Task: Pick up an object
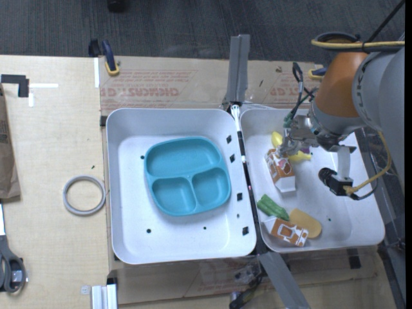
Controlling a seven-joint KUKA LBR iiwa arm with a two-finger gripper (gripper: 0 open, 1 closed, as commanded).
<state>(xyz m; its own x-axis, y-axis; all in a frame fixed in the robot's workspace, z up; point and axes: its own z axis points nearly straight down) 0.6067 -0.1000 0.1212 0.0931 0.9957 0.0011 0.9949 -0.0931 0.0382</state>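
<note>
Tool [293, 141] positioned low in right white bin [360, 227], just above small white-and-orange carton [282, 170] beside yellow piece [277, 138]. Finger state cannot be told. Blue three-compartment plastic tray [187, 175] seated in left white bin [129, 224].

Robotics lab: plywood bench [51, 134] (clamps, tape roll), white bins [122, 192], industrial arm [360, 89].

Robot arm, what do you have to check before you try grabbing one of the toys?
1. Gripper over the right bin: ok.
2. A toy close below it, the small carton: ok.
3. Toy already held: cannot tell.
4. Carton free of neighbours: not ok, a yellow piece sits right beside it.
5. Other toys out of the way, green piece and orange box nearer the front: ok.
</note>
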